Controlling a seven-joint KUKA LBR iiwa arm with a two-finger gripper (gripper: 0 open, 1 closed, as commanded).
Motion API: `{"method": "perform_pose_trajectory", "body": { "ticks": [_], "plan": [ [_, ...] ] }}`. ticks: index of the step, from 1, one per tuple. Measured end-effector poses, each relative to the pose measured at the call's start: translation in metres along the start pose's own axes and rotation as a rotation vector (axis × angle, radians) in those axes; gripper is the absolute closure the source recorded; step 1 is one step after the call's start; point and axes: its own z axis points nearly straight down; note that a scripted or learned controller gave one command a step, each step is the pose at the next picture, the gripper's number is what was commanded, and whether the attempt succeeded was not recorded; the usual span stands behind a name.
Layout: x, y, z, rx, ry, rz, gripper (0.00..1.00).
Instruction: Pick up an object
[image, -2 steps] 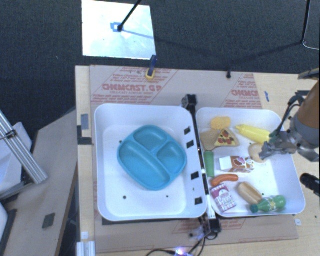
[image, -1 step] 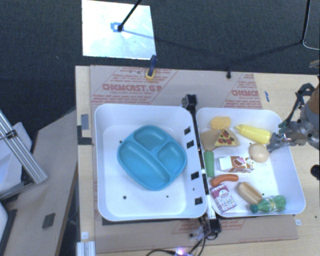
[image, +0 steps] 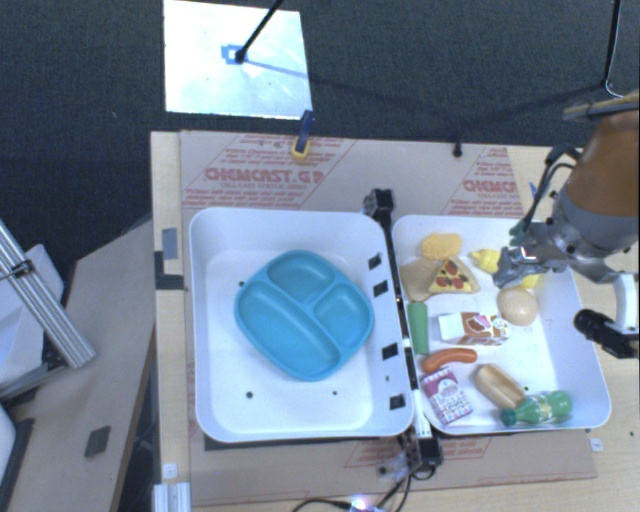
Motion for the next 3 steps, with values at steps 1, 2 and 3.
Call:
{"method": "perform_pose_trajectory", "body": {
  "ticks": [1, 2, 3],
  "plan": [
    [0.055, 0.022, -0.008, 0.000, 0.001, 0.001, 1.00],
    [0.111, 0.052, -0.004, 0.002, 0.001, 0.000, 1.00],
    [0.140, 0.060, 0.017, 0.005, 0.000, 0.003, 1.00]
  ]
}}
